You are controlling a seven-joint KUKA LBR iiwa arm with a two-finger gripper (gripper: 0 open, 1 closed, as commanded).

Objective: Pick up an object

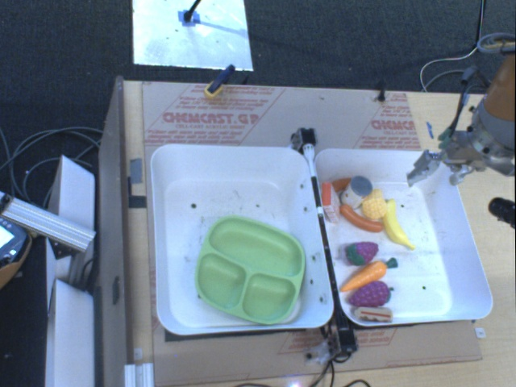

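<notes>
We see the gripper (436, 170) at the right of the frame, above the upper right corner of the right bin (463, 240). Its fingers are spread apart, nothing between them. The grey arm (496, 111) comes in from the right edge.

Toy food sits clustered in the left half of the right bin. Top of the cluster: a grey-blue can (359, 186), with a corn cob (373, 207) and a banana (397, 223) just beside it. A red-orange sausage (360, 218) lies left of the corn. Lower down we note a purple grape bunch (362, 252), then a carrot (367, 275) at a slant, then a second purple bunch (370, 294) and a sandwich-like piece (375, 314) at the bin's lower edge. All are well apart from the gripper.

The left bin (177, 184) holds a green divided tray (251, 269) in its lower middle.
</notes>
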